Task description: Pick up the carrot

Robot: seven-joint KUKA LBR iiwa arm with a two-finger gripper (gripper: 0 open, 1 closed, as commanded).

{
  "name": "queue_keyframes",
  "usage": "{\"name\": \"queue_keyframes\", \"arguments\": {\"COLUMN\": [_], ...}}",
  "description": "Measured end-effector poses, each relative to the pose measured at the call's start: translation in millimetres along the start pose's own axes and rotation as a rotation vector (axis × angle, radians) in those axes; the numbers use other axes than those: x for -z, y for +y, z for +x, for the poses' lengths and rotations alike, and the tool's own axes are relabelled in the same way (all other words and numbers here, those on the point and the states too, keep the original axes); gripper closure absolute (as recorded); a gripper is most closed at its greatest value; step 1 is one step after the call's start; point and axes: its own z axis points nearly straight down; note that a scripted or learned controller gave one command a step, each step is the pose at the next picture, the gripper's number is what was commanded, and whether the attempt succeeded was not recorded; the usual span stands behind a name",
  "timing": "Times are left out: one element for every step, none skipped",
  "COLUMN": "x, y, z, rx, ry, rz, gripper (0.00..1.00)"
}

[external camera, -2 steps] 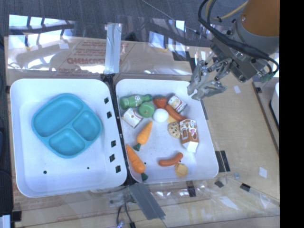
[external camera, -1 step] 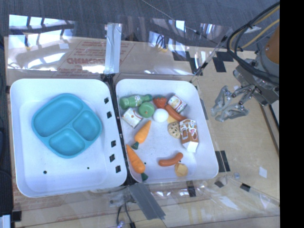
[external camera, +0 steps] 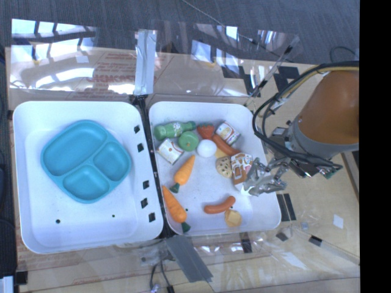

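Note:
Two orange carrots with green stubs lie in the right bin (external camera: 259, 209). One carrot (external camera: 184, 170) rests near the bin's middle, tilted. The other carrot (external camera: 174, 206) lies along the bin's left wall near the front. My gripper (external camera: 264, 179) hangs low at the bin's right wall, just right of a small printed box (external camera: 241, 165). It stands well to the right of both carrots, and nothing shows in its grasp. The grey arm with its orange band (external camera: 333, 112) reaches in from the right.
Around the carrots lie a green bottle (external camera: 171, 130), a green fruit (external camera: 188, 141), a white egg (external camera: 207, 148), two small cans (external camera: 227, 132), a cookie (external camera: 223, 166), a sausage (external camera: 219, 206) and a yellow piece (external camera: 233, 218). The left bin holds a blue divided plate (external camera: 85, 160).

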Motion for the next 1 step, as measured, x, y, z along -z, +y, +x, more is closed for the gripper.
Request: {"name": "queue_keyframes", "arguments": {"x": [83.4], "y": [65.7], "z": [-117.5], "rx": [-0.045], "ry": [-0.009], "rz": [0.013], "gripper": [1.0]}}
